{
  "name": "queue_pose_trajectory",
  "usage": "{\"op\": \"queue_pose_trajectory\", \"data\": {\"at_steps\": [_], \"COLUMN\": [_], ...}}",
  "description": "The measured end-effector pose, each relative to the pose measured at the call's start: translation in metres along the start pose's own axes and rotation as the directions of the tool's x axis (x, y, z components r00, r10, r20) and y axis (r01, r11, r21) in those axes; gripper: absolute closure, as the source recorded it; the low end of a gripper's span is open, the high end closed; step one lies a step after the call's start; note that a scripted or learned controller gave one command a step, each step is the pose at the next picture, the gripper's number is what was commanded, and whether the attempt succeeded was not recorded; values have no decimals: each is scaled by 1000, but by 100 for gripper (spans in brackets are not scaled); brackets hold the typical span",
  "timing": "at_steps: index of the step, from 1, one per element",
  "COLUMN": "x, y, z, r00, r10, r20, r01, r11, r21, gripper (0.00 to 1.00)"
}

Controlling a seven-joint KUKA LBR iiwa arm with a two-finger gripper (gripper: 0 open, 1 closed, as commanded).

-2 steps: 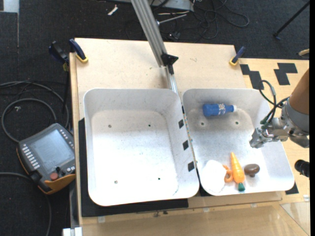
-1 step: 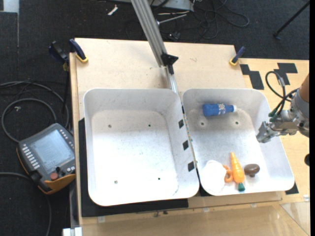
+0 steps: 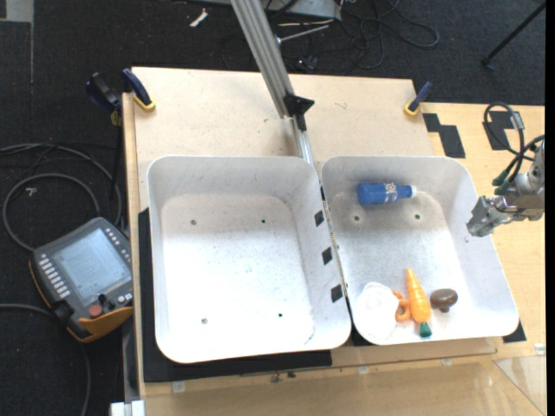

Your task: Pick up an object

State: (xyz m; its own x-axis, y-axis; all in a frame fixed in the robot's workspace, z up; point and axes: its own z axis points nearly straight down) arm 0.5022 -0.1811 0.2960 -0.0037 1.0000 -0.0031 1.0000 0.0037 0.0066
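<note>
Jaws (image 3: 482, 218) near rim; blue bottle (image 3: 385, 193) cap right.

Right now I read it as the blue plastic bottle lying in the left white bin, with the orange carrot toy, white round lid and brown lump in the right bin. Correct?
Not quite. The camera view shows the blue plastic bottle lying in the right white bin, near its far wall, not the left. The orange carrot toy, white round lid and brown lump are in the right bin, as you said.
</note>
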Motion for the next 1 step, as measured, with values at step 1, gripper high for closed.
{"op": "queue_pose_trajectory", "data": {"at_steps": [1], "x": [50], "y": [-7], "z": [6], "r00": [1000], "r10": [-3], "r20": [-4], "r01": [3], "r11": [1000], "r21": [8], "gripper": [100]}}
